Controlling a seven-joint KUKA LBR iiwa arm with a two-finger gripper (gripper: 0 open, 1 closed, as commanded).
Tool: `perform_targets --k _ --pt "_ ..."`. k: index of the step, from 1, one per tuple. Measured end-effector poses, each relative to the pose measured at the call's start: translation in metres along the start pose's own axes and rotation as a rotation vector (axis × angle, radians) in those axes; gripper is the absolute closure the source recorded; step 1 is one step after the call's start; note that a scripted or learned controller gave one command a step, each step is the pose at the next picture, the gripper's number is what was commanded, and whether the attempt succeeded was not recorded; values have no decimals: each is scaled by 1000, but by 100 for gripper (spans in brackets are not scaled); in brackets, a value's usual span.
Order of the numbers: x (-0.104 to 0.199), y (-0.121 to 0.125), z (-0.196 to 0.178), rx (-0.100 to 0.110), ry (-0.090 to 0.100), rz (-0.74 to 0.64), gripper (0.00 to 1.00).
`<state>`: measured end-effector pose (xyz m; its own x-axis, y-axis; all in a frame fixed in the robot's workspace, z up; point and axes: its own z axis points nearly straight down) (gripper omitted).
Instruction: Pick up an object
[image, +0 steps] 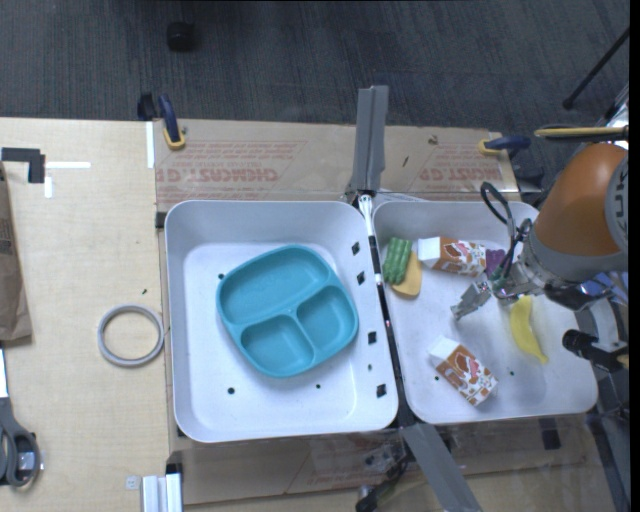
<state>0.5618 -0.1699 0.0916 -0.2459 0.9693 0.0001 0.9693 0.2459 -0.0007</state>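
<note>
The right bin (560, 392) holds several small items. A yellow banana (527, 328) lies near its right side, and a red-and-white carton (465, 372) lies toward the front. A second carton (460, 257), a white cube (428, 248), a green vegetable (398, 260) and a yellow wedge (407, 283) sit along the back left. My gripper (468, 300) hangs over the middle of this bin. It is just left of the banana and above the front carton, with nothing seen held. The arm's orange band (590, 200) is above the bin's right edge.
A teal divided plate (288, 310) lies in the left bin (175, 330). A purple scrap (497, 262) sits by the back carton. On the bench to the left are a tape ring (131, 334) and scissors (15, 450). Bare bin floor lies between the gripper and the yellow wedge.
</note>
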Motion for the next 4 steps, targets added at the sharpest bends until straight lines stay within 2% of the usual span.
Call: perform_targets --k 1,2,3,4 --pt "16 -39 0 0 0 -200 0" --pt "8 33 -1 -2 -1 -197 0" --pt "-32 90 -3 9 4 -12 0" --pt "-32 88 -11 21 7 -13 100"
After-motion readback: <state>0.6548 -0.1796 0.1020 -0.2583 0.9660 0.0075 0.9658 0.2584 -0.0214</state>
